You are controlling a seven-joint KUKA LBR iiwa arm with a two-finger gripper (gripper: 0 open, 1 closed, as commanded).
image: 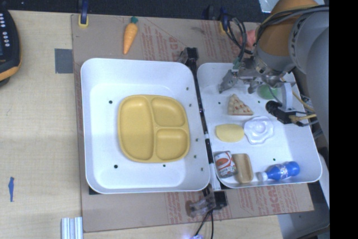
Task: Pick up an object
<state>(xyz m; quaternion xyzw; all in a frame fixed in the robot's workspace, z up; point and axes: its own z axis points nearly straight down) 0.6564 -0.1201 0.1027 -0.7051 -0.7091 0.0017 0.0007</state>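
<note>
Reaching in from the right, the arm sets its gripper (239,84) over the far end of the right bin (296,145), low above the white floor. Whether the gripper is released or clenched cannot be told from this slanted view, and nothing can be seen held in it.

The nearest candidate for the pick is a tan wedge-shaped slice (239,104), lying flat just beside the gripper on its near side. Further out lie a pale yellow oval (229,132) touching, or all but touching, a white egg-shaped piece (258,130). At the near end, a red-and-white can (224,164) rests against a tan block (242,168), with a blue bottle (282,170) beside them. The left bin (100,120) holds a yellow divided plate (154,127), and a toy carrot (130,36) lies on the bench beyond both bins.

Likely failure modes:
- The slice is thin and flat, so a closing grasp may skid over it or push it along the floor.
- A descent that misses the slice would close on nothing.
- Among the crowded near-end items, a grasp could jostle a neighbour or catch two at once.
</note>
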